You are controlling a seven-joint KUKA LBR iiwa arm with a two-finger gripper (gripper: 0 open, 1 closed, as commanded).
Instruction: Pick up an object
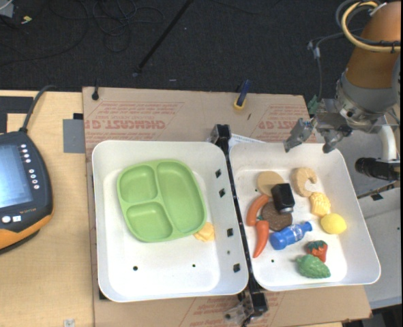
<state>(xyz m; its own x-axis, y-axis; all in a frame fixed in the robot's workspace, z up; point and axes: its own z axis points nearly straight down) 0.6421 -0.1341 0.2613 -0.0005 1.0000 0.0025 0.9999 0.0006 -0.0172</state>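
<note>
One gripper (pixel 315 135), fingers spread, holding nothing | croissant (pixel 303 179) just below it

Readable text: one red print, repeated, on the flat brown cardboard sheet (pixel 187 114) under the bins.
Upside down in this view, looks like "GEMCHZT.G.P"; letters uncertain. Repeats at right and bottom edges, too blurred there.

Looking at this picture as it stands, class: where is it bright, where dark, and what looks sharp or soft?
Camera view: the white bins are brightly and evenly lit, with faint shadows beside the green plate; the floor behind the bench is very dark; the toy foods, such as the lemon, are fairly sharp; the hand at the right bin's far edge looks a little soft.
</note>
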